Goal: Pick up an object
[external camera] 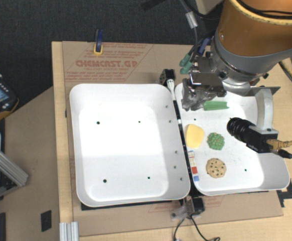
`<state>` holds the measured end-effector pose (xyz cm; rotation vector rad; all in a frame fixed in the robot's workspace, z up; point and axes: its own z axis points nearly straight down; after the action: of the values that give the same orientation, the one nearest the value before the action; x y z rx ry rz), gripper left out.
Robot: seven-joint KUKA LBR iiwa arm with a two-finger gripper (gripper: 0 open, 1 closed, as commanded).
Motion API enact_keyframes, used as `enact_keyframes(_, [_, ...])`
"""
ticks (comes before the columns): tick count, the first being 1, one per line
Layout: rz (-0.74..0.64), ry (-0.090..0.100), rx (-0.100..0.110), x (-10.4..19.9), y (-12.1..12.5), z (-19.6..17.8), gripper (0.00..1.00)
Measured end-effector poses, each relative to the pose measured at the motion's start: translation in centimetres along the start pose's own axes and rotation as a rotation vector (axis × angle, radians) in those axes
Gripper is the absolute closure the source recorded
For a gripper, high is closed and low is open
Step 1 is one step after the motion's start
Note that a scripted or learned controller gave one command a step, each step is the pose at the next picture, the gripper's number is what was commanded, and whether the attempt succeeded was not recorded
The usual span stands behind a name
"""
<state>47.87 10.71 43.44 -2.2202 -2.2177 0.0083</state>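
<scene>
My gripper (192, 102) hangs over the far left part of the right bin (246, 179), its metal fingers pointing down near the bin's floor. A flat green piece (215, 105) lies just to the right of the fingers, touching or nearly touching them. A yellow lump (194, 135) lies below the gripper near the bin's left wall. To its right sits a green bumpy ball (215, 140). A brown round cookie (215, 168) rests nearer the front. Nothing shows between the fingers.
The left bin (121, 139) stands beside the right one, parted by a dark divider (178, 129). A black cylinder (248, 133) on a bracket juts over the right bin's right side. Brown cardboard (111, 59) lies under both bins.
</scene>
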Motion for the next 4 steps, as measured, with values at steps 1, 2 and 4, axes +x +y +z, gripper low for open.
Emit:
enact_keyframes(1, [-0.005, 0.003, -0.011, 3.2, 0.0, -3.5, 1.00])
enact_keyframes(2, [-0.006, 0.004, -0.013, 6.9, 0.5, -8.0, 1.00])
enact_keyframes(4, [0.008, -0.001, -0.003, -3.2, 0.1, 7.5, 1.00])
